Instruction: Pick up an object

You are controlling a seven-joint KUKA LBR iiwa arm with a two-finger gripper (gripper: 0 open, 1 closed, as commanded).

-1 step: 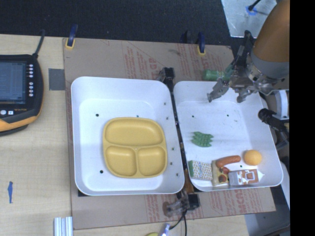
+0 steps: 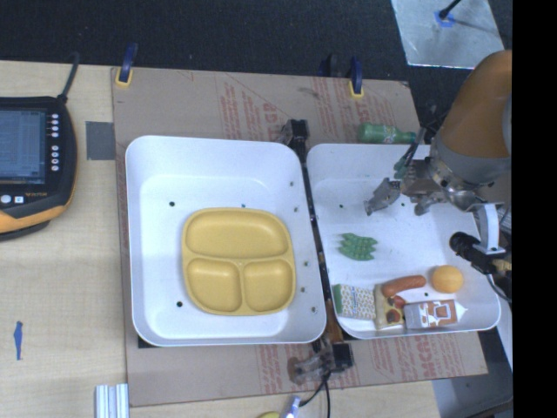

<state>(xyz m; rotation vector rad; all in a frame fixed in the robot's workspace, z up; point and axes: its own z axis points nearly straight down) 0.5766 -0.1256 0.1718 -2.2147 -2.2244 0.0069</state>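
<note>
The right bin point(image 2: 348, 168) holds a green pea pod point(image 2: 358, 246) at its middle, an orange fruit point(image 2: 447, 279) near the right rim, a hot dog point(image 2: 405, 286), a small carton point(image 2: 431, 313) and a green-patterned packet point(image 2: 353, 300) along the front. My gripper point(image 2: 402, 198) hangs over the upper right part of this bin, above and to the right of the pea pod. Its fingers point(image 2: 379, 201) are spread open with nothing between them. The left bin point(image 2: 152, 172) carries a yellow divided plate point(image 2: 238, 260).
A teach pendant point(image 2: 30, 168) lies on the bench at the far left. A green bottle-like item point(image 2: 383, 133) sits just behind the right bin. Clamps point(image 2: 127, 64) hold the cardboard sheet under the bins. The arm's grey and orange body point(image 2: 479, 120) fills the upper right.
</note>
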